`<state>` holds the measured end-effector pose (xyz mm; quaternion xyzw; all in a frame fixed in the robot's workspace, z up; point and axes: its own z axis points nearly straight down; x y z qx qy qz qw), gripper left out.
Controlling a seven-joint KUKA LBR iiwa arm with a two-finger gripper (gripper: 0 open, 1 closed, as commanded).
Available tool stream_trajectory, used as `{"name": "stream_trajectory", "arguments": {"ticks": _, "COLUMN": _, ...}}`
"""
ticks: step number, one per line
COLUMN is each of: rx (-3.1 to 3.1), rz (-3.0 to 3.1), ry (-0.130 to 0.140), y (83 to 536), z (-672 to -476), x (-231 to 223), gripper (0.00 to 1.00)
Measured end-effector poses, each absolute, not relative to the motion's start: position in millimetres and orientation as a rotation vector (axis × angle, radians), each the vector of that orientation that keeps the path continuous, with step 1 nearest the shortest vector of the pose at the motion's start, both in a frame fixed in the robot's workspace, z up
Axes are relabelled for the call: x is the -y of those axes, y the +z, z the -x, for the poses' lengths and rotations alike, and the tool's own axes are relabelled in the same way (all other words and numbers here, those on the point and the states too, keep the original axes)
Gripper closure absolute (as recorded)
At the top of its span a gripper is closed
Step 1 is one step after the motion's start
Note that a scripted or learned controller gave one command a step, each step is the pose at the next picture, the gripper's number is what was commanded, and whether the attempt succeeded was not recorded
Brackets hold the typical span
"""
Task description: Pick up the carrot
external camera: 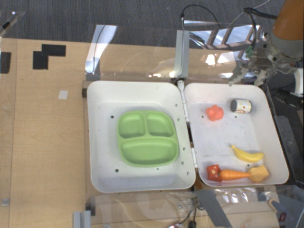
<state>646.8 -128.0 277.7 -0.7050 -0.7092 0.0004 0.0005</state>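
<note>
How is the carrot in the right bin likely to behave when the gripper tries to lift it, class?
The carrot looks like a smooth toy, so it is probably stiff and light. Its tapered, rounded body may roll or slip if pinched off-centre. It lies tight between the red item and a tan item near the bin's front wall, so neighbours may shift. The gripper hangs above the far rim.
</note>
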Motion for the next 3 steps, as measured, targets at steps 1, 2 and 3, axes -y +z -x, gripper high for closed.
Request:
{"name": "stream_trajectory", "arguments": {"ticks": 1, "rx": 2.209, "rz": 2.234, "ry": 0.0, "y": 195.2, "z": -609.2, "x": 104.4, "gripper": 0.0}}
{"name": "stream_trajectory", "arguments": {"ticks": 2, "rx": 2.102, "rz": 2.336, "ry": -0.001, "y": 196.3, "z": -516.7, "x": 155.8, "gripper": 0.0}}
{"name": "stream_trajectory", "arguments": {"ticks": 3, "rx": 1.897, "rz": 2.504, "ry": -0.002, "y": 174.8, "z": -488.6, "x": 182.4, "gripper": 0.0}}
